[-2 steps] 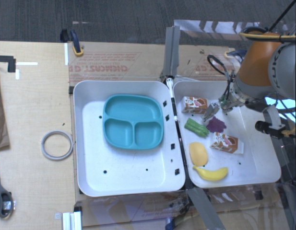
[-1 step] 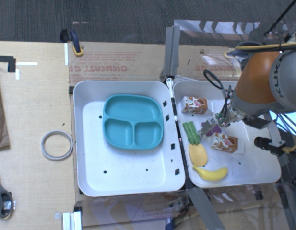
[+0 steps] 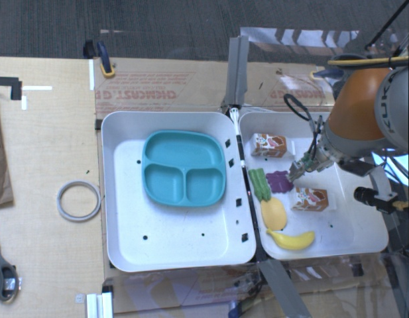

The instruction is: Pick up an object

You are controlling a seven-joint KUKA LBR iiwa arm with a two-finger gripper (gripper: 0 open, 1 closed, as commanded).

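Note:
The right bin [image 3: 350, 240] holds a green vegetable [image 3: 260, 184], a purple bunch of grapes [image 3: 279, 181], a yellow lemon-like fruit [image 3: 274, 213], a banana [image 3: 292, 240] and two small printed packets [image 3: 269, 145] [image 3: 311, 199]. My gripper [image 3: 299, 170] hangs low over this bin, just right of the grapes and above the lower packet. I see nothing held between its tips. The arm's orange band [image 3: 356, 105] rises behind it at the right.
The left bin [image 3: 124, 244] holds a teal divided plate [image 3: 184, 168]. On the bench at the left lie a grey tape ring [image 3: 79, 200], scissors [image 3: 4, 280] and a brown bag edge [image 3: 0, 158]. A divider wall [image 3: 242, 177] separates the two bins.

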